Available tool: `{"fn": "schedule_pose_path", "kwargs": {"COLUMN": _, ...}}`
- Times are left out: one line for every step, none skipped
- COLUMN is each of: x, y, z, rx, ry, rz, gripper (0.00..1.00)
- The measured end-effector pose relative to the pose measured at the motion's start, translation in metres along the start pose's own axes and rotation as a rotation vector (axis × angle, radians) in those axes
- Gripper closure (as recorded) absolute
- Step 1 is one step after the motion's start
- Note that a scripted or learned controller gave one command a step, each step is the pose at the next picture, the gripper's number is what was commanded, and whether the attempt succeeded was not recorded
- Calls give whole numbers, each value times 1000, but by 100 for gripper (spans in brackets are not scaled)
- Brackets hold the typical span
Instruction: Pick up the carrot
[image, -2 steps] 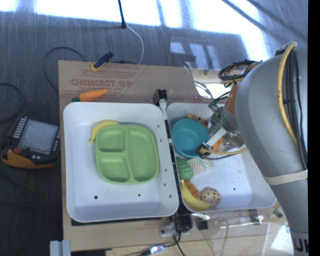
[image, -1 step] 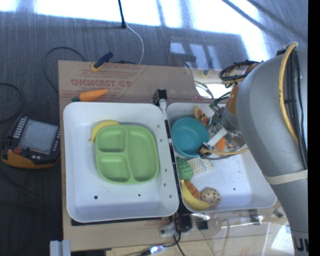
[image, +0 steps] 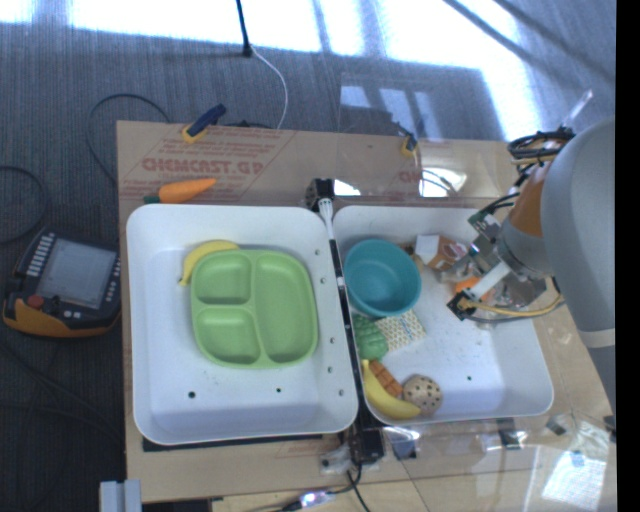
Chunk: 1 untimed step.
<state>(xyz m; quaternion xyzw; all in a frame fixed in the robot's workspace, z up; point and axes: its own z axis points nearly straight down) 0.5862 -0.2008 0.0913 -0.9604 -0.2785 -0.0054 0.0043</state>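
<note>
Oddly, the carrot (image: 187, 188) lies outside both bins by the desk's far-left corner; my claw's (image: 470, 296) grip state I cannot tell.

count on inspection: two white bins, a left bin (image: 140, 330) and a right bin (image: 520, 370), side by side on one surface (image: 300, 150). one carrot (image: 185, 188). two bananas, one banana (image: 200, 255) in the left bin, a second banana (image: 388, 396) in the right. one green divided plate (image: 252, 307) with three compartments. one teal bowl (image: 380, 278). one tan spotted ball (image: 422, 392). one green item (image: 368, 337), kind not clear. one patterned cloth (image: 405, 328). one handheld pendant (image: 65, 283) off the surface. one arm (image: 585, 230).
</note>
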Motion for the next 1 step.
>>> {"fn": "schedule_pose_path", "kwargs": {"x": 18, "y": 28, "z": 2, "rx": 24, "ry": -16, "rz": 299, "gripper": 0}}
